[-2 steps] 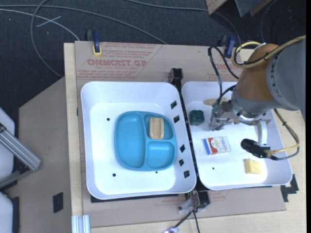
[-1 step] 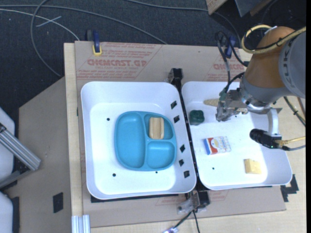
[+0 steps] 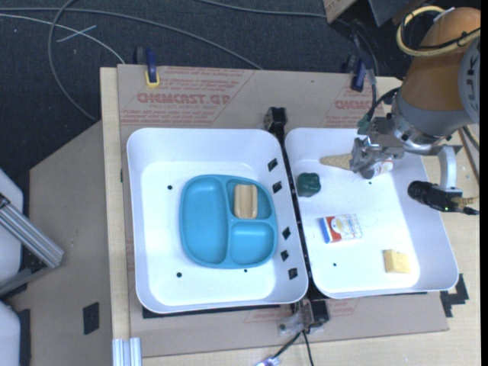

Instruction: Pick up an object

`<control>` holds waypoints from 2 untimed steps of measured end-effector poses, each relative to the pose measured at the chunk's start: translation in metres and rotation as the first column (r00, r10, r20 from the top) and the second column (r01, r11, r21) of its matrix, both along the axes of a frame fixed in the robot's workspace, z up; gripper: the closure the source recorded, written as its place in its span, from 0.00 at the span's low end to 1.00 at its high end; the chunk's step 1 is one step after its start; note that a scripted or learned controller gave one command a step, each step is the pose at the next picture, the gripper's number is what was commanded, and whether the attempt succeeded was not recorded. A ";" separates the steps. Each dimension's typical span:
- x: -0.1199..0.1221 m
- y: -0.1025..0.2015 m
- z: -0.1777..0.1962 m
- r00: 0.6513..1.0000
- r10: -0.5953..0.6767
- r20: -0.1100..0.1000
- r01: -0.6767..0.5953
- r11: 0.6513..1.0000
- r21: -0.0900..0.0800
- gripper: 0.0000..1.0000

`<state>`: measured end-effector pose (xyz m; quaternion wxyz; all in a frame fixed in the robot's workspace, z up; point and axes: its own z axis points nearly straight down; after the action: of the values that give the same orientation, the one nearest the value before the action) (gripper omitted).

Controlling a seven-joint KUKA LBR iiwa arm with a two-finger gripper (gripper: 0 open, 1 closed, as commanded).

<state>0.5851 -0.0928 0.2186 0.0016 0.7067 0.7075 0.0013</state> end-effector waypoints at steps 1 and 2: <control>0.003 0.002 0.044 1.000 0.000 0.001 0.000 1.000 0.000 1.00; 0.003 0.002 0.065 1.000 0.000 -0.002 0.000 1.000 0.000 1.00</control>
<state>0.5882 -0.0906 0.2838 0.0008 0.7069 0.7073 0.0007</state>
